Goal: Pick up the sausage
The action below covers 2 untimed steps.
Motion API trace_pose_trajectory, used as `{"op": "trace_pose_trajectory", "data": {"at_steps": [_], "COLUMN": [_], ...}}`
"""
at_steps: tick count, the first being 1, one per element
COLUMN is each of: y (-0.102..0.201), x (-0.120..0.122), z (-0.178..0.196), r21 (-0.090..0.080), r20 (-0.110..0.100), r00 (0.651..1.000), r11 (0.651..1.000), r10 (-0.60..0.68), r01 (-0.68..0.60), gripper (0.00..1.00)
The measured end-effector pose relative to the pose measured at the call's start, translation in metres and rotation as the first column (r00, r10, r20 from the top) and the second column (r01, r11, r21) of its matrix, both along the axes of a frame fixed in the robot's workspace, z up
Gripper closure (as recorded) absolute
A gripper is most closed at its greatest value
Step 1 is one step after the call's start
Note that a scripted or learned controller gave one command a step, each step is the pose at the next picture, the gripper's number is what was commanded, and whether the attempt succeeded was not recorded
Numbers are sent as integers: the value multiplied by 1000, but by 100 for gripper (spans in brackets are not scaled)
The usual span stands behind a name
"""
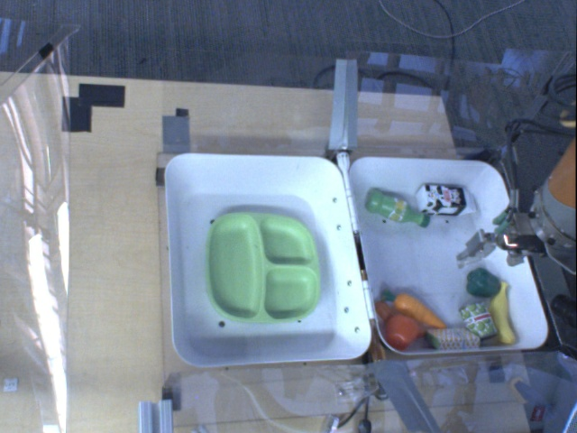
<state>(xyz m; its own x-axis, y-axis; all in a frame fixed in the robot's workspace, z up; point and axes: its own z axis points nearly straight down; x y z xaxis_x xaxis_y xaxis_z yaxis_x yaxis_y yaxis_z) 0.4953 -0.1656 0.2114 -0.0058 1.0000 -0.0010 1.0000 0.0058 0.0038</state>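
Above the right bin [505, 180], fingers [472, 245] spread apart, gripping nothing; below them, toy foods heaped together, sausage not clearly distinguishable; arm [559, 207] cut off at frame edge.

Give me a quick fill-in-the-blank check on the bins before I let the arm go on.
1. The green divided plate lies in the ____ bin.
2. The green bottle lies in the ____ bin.
3. The carrot touches the ____, near that bin's front edge.
4. The gripper hangs over the ____ bin.

Missing words: left; right; tomato; right
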Motion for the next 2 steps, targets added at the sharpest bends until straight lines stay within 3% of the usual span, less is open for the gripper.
{"op": "trace_pose_trajectory", "data": {"at_steps": [1, 2], "y": [24, 46], "x": [-3, 3], "z": [-94, -106], "r21": [1, 1], "r20": [-3, 0], "r00": [985, 999], "r11": [985, 999], "r10": [-171, -39], "r01": [171, 39], "gripper": [0, 0]}}
